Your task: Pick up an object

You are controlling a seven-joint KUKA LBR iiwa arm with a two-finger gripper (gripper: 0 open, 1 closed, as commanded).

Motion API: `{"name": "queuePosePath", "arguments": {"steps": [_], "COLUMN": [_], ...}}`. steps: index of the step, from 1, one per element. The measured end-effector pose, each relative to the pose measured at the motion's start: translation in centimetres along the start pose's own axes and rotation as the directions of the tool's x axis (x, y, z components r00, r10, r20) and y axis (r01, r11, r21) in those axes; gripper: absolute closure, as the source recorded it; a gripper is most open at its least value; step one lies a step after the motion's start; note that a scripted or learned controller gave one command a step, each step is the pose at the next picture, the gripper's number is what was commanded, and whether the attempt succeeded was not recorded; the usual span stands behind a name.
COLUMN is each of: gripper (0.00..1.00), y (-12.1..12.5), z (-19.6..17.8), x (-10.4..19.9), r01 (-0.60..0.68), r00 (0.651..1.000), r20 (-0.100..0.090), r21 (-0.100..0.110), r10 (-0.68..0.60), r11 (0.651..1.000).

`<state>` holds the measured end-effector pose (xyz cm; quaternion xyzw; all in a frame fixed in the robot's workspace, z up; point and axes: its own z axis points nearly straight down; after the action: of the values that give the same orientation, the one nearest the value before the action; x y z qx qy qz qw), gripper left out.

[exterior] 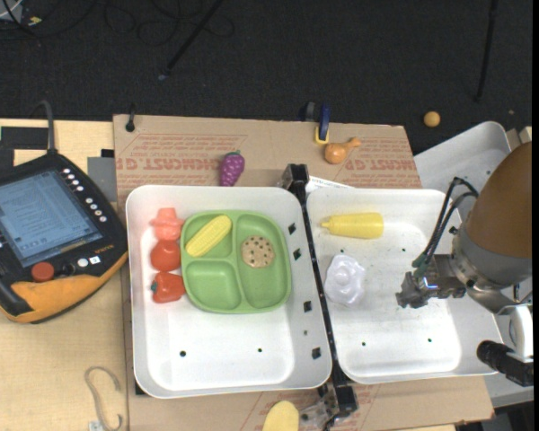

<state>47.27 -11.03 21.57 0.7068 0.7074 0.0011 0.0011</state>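
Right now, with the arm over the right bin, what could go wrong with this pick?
1. The hand sits over bare bin floor, apart from the clear crumpled plastic piece and the yellow bottle; closing here would likely grab nothing.
2. The clear piece looks thin and may slip.
3. The bottle lies near the right bin's far wall, limiting approach.

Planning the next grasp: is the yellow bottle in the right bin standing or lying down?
Lying down. The yellow bottle rests on its side along the right bin's far wall, cap pointing left.
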Motion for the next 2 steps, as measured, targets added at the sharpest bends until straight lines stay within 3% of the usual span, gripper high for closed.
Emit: {"name": "queuePosePath", "arguments": {"steps": [1,2], "gripper": [1.00,1.00], "y": [0.0,3.2], "z": [-1.2,-0.1], "x": [-0.1,3.6], "r01": [-0.001,0.002], "r00": [1.000,1.000], "r20": [0.000,-0.002], "r21": [0.003,0.005], "r10": [0.001,-0.002], "r11": [1.000,1.000]}}
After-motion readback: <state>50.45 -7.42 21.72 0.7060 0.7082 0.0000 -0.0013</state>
